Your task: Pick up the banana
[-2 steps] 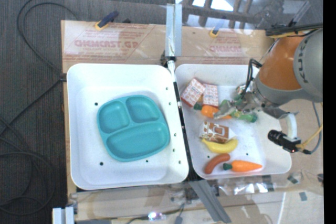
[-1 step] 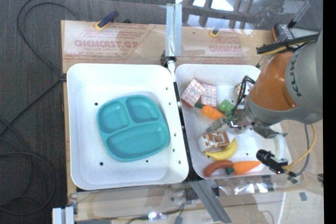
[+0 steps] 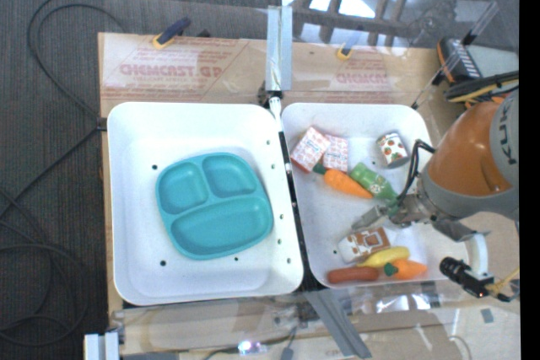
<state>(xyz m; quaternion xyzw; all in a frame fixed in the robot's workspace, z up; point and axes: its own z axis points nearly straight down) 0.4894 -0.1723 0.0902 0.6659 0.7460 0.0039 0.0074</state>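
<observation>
The yellow banana [image 3: 385, 257] lies near the front edge of the right bin [image 3: 297, 206], between a brown-and-white carton [image 3: 364, 243] and a red sausage [image 3: 353, 274]. An orange carrot [image 3: 408, 269] touches the banana's right end. My gripper [image 3: 381, 217] hangs just behind the carton, a little behind and above the banana, reaching in from the right. It is open with nothing between its fingers. The arm's orange band [image 3: 477, 152] sits over the bin's right rim.
The right bin also holds two pink-and-white cartons [image 3: 321, 149], a second carrot [image 3: 342, 181], a green item [image 3: 371, 179] and a small can [image 3: 392, 149]. A teal divided plate [image 3: 215, 202] rests in the left bin [image 3: 126, 181].
</observation>
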